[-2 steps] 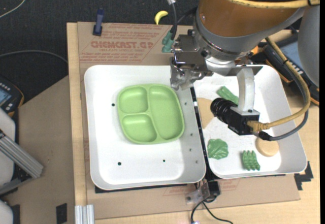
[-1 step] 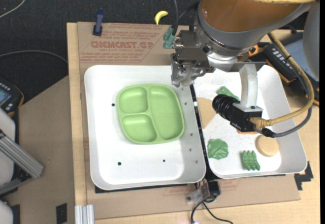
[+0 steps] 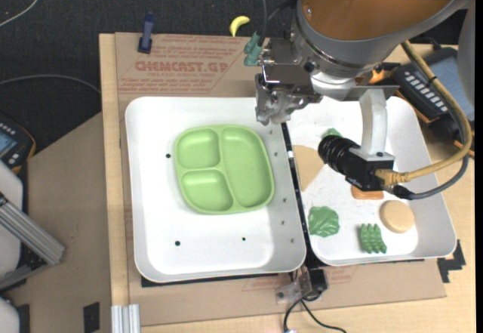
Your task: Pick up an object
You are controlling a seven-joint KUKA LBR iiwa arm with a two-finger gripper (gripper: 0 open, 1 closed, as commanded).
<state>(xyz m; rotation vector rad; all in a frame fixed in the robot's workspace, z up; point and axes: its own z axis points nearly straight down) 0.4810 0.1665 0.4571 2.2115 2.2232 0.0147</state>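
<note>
Gripper hung over the ridge between the bins, its opening impossible to tell. Green divided plate sat mid left bin, margins free. Lettuce piece, ridged green piece, tan disc crowded right bin's near edge.

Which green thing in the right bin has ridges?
The green piece nearest the right bin's front edge, beside the round tan piece. It has ridges; the leafy green piece is crinkly instead.

High slanted overhead, both bins
</note>
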